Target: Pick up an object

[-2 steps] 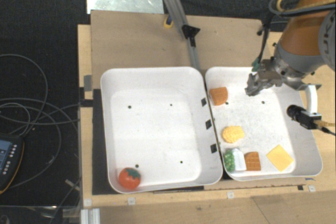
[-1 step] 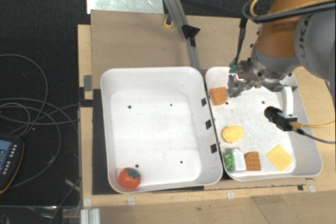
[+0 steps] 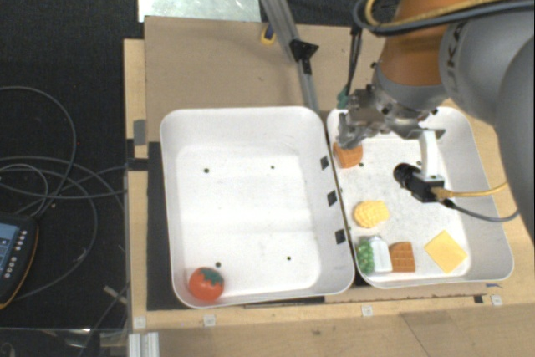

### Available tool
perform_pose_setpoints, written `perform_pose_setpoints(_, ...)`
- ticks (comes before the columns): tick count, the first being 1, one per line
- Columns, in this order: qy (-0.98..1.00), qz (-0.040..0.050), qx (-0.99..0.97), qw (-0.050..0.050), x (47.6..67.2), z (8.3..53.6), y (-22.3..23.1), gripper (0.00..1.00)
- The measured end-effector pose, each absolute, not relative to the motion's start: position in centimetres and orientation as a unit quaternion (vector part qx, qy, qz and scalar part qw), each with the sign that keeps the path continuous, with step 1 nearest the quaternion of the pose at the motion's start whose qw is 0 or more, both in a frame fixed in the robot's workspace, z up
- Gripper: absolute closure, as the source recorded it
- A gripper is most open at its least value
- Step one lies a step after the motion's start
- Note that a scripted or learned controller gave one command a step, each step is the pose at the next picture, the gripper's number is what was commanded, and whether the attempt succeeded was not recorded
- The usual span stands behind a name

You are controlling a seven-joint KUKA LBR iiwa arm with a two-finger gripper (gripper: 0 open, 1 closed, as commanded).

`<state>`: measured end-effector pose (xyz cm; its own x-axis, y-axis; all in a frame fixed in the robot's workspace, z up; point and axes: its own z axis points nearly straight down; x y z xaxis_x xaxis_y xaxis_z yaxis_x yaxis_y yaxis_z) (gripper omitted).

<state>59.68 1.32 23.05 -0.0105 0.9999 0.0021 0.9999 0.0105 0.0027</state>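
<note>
A tomato (image 3: 206, 283) lies in the left bin (image 3: 242, 123). In the right bin (image 3: 489, 205), the gripper (image 3: 349, 145) stands over an orange block (image 3: 348, 155) beside the wall; jaw state cannot be told. The wall may block a finger.

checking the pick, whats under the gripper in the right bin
An orange block sits directly below the gripper, near the right bin's left wall. The gripper covers the block's upper part, so any contact there is hidden.
</note>
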Motion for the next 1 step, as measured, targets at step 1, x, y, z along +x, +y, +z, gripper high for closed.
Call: perform_pose_setpoints(1, 0.711, 0.0014, 0.703, 0.000, 59.37, 23.06, 7.47, 1.00)
